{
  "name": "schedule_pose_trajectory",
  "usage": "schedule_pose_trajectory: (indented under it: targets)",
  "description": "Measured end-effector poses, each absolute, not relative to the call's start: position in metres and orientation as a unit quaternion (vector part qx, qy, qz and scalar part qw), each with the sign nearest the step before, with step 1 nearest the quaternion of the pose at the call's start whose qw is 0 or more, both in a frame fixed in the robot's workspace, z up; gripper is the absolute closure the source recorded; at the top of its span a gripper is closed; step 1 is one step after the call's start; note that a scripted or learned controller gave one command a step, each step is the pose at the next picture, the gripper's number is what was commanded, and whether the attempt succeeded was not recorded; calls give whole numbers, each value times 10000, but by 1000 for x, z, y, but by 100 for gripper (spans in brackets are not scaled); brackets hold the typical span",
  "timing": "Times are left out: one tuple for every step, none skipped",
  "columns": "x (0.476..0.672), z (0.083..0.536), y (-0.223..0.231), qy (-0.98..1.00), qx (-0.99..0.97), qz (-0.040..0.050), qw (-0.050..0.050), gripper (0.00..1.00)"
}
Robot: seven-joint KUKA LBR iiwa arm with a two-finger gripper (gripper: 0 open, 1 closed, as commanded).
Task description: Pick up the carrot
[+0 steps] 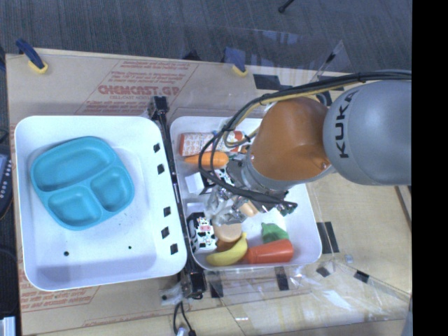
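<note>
End effector (225,203) down in right bin (308,222), finger state can't tell, wrist blocks it. Carrot (207,160) lies near the bin's far left, just beside the arm (329,142), not gripped.

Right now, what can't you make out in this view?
- Pincer: open or shut unclear, the orange wrist band hides most of it.
- Carrot: right end hidden behind cables.
- Right bin: middle floor covered by the arm.
- Orange packet: print too small.
</note>
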State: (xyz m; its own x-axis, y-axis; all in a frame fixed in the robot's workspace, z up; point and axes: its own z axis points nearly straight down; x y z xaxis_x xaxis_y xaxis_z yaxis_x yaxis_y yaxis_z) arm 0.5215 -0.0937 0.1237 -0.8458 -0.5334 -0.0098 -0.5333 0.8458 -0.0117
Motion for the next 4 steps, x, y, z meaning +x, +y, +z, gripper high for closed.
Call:
schedule_pose_trajectory:
  targets:
    - [518,117,-91,9603,-2788,-6,13,0]
    - [507,92,-94,9879,-1549,3,5,0]
    - [559,94,-185,9945,-1048,-22,20,0]
    - [623,91,-161,9894,-1362,-14,-504,0]
